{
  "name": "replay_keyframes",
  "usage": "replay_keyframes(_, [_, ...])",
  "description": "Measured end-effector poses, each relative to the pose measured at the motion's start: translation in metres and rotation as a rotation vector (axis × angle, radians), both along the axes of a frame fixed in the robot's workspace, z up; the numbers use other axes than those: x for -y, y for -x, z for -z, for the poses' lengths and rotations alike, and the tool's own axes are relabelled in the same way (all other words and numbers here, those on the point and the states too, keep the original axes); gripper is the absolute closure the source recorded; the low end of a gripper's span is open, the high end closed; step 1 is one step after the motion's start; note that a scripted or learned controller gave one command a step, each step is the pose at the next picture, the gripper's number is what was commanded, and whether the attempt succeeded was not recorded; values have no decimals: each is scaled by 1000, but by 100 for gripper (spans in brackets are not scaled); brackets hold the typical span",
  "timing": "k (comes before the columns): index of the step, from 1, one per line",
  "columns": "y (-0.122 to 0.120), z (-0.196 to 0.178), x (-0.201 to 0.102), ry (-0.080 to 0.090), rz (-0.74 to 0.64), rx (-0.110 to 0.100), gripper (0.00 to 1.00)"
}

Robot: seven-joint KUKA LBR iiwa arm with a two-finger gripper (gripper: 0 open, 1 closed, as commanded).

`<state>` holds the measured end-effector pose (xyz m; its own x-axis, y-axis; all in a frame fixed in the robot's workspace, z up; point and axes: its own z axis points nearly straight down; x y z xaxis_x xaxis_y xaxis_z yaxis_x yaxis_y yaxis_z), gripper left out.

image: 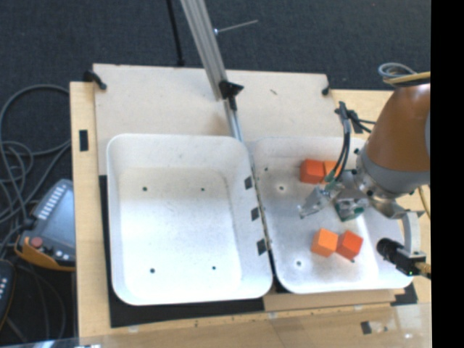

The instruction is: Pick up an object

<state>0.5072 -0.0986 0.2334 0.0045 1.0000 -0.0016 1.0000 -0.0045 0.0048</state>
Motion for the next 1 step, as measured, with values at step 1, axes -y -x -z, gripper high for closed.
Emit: replay_keyframes(1, [22,94,20,-2,-2,-11,0])
